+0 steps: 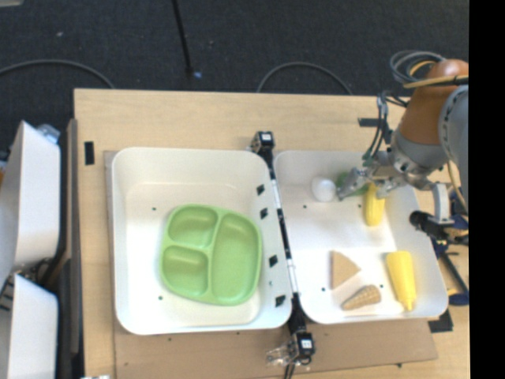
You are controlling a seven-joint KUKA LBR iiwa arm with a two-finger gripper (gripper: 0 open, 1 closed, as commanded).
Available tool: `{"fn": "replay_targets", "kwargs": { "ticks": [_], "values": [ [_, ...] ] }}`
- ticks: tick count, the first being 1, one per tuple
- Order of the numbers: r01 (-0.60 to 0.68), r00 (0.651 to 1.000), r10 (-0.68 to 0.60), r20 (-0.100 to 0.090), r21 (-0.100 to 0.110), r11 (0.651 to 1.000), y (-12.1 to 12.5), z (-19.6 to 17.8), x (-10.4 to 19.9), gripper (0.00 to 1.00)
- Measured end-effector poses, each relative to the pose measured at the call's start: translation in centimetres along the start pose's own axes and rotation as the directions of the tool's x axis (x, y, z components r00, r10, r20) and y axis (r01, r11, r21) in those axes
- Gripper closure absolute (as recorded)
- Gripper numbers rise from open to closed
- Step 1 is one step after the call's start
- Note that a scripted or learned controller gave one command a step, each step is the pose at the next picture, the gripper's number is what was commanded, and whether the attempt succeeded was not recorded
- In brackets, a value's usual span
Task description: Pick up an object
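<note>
small yellow corn-shaped toy point(373, 209) upright in right white bin point(312, 294), far side, directly under gripper point(371, 181) | grip state: cannot tell | small white ball point(323, 188) just left | larger yellow corn cob point(402, 279), tan wedge point(343, 268), ridged tan piece point(361, 297) nearer | green divided plastic plate point(211, 253) in left white bin point(130, 298)

light: bright, even | shadows: soft | focus: slightly blurred, grainy

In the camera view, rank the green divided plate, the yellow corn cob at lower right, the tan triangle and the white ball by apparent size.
1. green divided plate, by far the largest
2. yellow corn cob
3. tan triangle, somewhat smaller than the cob
4. white ball, the smallest
</note>
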State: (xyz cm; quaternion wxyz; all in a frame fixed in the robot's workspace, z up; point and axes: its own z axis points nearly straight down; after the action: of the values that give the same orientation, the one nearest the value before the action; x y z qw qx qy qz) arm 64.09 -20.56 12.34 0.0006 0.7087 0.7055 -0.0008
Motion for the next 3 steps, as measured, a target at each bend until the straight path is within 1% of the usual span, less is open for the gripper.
{"fn": "replay_targets", "kwargs": {
  "ticks": [1,2,3],
  "values": [
    [0.000,1.000,0.000,0.002,-0.006,1.000,0.2,-1.5,-0.1,1.00],
    [-0.001,1.000,0.001,0.000,-0.006,1.000,0.7,-6.7,-1.1,1.00],
    [0.001,1.000,-0.001,-0.001,-0.004,1.000,0.8,-8.2,-1.2,1.00]
  ]
}}
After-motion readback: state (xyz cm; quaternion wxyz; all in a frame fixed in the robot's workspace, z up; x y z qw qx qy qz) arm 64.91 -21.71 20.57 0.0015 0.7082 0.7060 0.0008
